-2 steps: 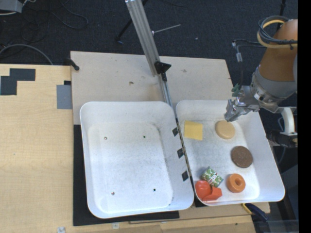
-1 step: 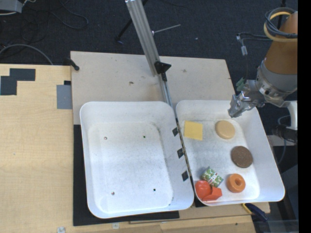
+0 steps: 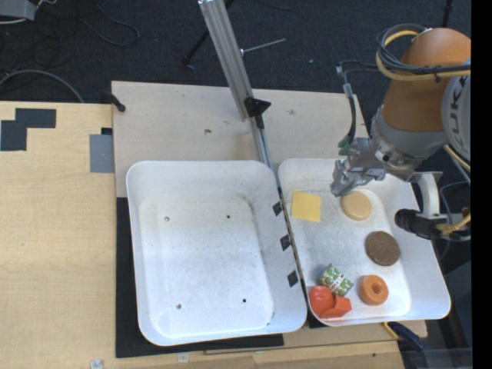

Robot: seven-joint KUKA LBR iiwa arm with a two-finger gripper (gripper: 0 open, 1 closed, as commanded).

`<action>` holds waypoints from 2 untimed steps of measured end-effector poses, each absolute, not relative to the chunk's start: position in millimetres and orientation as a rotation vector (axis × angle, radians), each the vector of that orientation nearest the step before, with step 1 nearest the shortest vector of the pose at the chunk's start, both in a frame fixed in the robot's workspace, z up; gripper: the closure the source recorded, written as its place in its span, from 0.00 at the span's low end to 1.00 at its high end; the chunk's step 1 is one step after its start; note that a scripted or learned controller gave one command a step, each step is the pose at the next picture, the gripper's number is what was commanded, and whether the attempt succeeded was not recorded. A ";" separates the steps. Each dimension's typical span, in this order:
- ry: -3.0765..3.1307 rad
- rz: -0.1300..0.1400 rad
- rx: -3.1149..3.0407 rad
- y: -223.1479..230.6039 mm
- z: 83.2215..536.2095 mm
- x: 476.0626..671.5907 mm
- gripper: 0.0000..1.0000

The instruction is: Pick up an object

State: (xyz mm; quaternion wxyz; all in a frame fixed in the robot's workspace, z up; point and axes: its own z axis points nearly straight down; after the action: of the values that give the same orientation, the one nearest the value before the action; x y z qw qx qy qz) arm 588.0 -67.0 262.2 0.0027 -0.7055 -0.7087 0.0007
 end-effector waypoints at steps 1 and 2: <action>-2.222 0.005 -2.212 -18.4 240.9 573.3 1.00; -2.222 0.004 -2.213 32.6 228.8 566.9 1.00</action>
State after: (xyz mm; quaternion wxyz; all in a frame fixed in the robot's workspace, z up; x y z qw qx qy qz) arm 566.9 32.6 228.8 0.0027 -0.7057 -0.7085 0.0011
